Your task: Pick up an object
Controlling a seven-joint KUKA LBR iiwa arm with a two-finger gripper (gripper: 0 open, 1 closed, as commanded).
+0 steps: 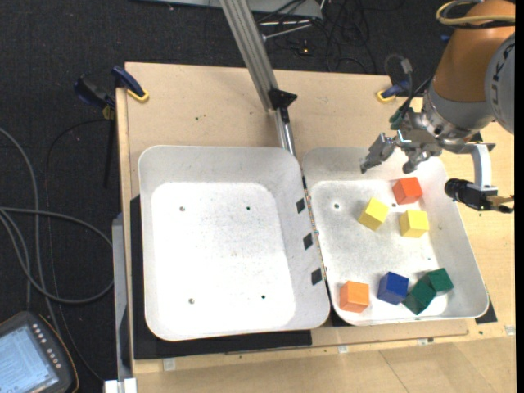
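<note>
Seven blocks lie in the right bin in front of you, and none of them is between the gripper's fingers. Look to the bin's far edge: the gripper hangs above the rim there with its two fingers spread apart, one reaching toward the left and the other toward the red-orange block. That block sits just below the fingers, apart from them. You see a yellow block turned at an angle to its left and nearer you, and a second yellow block just below the red-orange one. Along the near wall you find an orange block, then a blue block, then two green blocks touching one another near the right corner. The left bin lies beside it, their inner rims meeting along the middle. The arm comes in from the upper right, its orange band above the wrist. Both bins rest on the wooden bench.
</note>
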